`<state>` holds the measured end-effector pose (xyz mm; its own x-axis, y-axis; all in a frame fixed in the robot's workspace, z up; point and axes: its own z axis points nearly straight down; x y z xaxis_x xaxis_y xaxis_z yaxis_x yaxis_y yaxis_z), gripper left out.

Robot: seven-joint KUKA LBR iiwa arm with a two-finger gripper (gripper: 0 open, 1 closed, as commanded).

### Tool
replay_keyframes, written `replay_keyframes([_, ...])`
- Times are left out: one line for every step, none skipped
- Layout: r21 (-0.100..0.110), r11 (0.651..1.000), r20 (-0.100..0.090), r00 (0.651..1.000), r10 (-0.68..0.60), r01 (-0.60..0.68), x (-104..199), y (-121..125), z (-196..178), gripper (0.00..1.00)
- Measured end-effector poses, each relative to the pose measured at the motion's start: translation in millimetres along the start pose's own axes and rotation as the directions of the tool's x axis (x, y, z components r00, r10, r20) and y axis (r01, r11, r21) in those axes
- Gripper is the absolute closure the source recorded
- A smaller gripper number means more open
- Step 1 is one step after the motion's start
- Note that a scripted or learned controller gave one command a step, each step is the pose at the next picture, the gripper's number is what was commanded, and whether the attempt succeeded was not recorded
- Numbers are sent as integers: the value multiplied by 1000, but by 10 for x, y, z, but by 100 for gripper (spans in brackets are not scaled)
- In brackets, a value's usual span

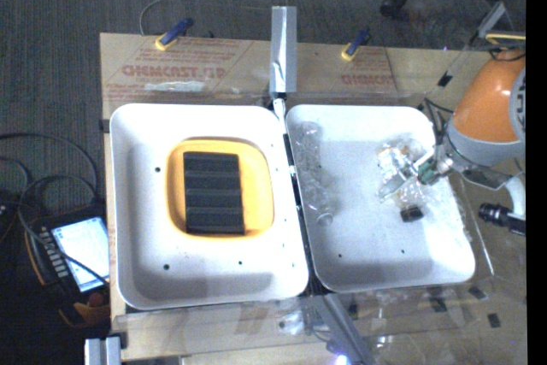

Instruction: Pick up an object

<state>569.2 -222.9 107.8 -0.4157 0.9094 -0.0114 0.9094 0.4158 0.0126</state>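
Seemingly poised for a pick, the grey arm's two-finger gripper sits low near the right edge of the right-hand shallow white bin, over a crumpled clear plastic wrapper and just beside a small dark block; whether it is apart or closed cannot be told. Likely risks are pinching only thin film, which could slip free, or nudging the block aside. A clear plastic bottle along that bin's left edge is hard to read against the white, and the arm's orange band is cut off at the frame.
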Motion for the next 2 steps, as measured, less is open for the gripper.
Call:
replay_keyframes([13,997,-10,997,76,-76,333,-286,-724,0])
replay_keyframes([19,955,-13,955,296,-296,142,-213,-34,0])
